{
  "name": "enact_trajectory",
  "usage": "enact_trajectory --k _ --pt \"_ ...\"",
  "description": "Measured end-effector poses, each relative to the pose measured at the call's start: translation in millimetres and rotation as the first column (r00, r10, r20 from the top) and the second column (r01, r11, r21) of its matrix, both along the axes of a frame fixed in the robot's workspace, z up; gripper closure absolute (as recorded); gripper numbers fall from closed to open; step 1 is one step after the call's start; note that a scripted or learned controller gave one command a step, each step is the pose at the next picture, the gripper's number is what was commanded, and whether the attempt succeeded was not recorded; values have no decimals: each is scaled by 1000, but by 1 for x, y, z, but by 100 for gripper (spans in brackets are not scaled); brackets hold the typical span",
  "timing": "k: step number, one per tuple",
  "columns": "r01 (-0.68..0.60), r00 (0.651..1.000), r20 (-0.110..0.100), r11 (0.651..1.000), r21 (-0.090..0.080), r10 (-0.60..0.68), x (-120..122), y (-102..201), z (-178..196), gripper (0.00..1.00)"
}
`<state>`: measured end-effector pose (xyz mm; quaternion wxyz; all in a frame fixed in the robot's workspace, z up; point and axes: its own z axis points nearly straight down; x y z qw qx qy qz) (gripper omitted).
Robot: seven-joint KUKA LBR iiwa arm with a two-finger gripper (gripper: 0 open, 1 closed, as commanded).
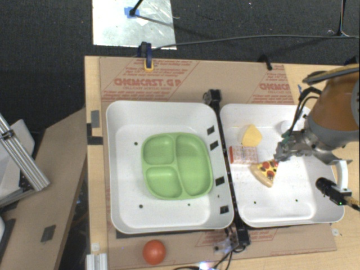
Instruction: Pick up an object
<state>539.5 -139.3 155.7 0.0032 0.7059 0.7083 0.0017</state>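
Right bin (247,210): shallow, white, its left wall butted against the left bin (121,207) along a black centre strip.

Contents: pizza slice toy (265,172), lying flat near the middle of the right bin floor. Its long axis runs diagonally, the red-topped end toward the upper right and the tan crust end toward the lower left. Just left and above it, a small clear packet with red print (243,154). Above that, a yellow wedge-shaped piece (252,134), near the right bin's far wall.

Open room: the floor below and right of the pizza slice toy is bare up to the near wall; the packet crowds its upper-left side.

Claw (279,152): at the end of the grey and orange arm (332,108), low over the right bin, tip just above the red-topped end of the pizza slice toy. Finger spread cannot be told; whether it has hold of anything cannot be told.

Left bin: one green divided plate (176,165), centred, clear of all four walls.

Bench (185,75): an orange ball (154,251) sits outside the left bin, below its near wall.
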Motion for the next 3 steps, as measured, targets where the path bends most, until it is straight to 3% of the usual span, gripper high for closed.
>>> enact_trajectory --k 2,3 --pt "-1 1000 0 1000 1 1 7 1 109 100" --pt "-7 1000 -4 1000 4 7 17 60 111 100"
